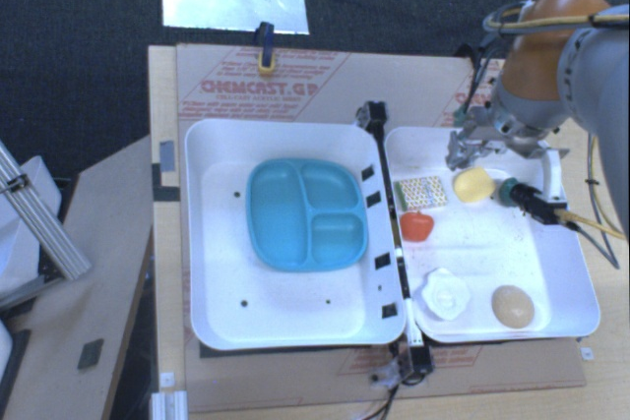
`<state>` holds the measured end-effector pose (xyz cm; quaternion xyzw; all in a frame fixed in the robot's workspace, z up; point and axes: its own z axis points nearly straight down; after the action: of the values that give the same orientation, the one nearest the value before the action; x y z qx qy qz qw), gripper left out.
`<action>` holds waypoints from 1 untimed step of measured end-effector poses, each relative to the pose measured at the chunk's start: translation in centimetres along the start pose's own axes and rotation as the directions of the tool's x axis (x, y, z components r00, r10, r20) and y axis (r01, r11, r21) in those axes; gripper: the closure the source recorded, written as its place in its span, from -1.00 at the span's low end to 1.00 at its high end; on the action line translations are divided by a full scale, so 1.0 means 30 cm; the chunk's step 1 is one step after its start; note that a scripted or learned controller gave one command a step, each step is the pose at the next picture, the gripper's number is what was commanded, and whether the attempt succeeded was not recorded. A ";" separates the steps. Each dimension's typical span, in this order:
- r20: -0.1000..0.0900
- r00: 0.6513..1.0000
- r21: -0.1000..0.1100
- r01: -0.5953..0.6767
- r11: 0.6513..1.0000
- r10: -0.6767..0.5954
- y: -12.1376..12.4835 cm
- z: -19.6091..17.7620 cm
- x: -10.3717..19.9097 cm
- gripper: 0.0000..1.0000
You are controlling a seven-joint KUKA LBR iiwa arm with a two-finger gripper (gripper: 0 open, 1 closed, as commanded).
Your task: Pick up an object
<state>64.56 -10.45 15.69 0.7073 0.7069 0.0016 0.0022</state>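
Tabletop [167, 211] carries two white bins; left bin [212, 241] holds a blue sectioned plastic tray [305, 213]. Right bin [571, 295] holds the targets. Pincer [465, 152] hangs at that bin's far-left area, can't tell its spread. Nearest pick: round yellow lemon-like piece [472, 184], just below-right of the tips. Checkered flat pad [421, 193] sits close alongside; open floor on the other side.

Arm [581, 44] cut off at right picture edge. Gripper [461, 155] small, blurred at right bin's [566, 261] far edge. Patterned card [420, 192] print unreadable.
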 end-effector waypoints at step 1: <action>0.000 1.000 -0.001 0.005 1.000 -0.005 0.005 -0.146 -0.002 1.00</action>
<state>64.68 -10.51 20.07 0.7057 0.7085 0.0018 0.0025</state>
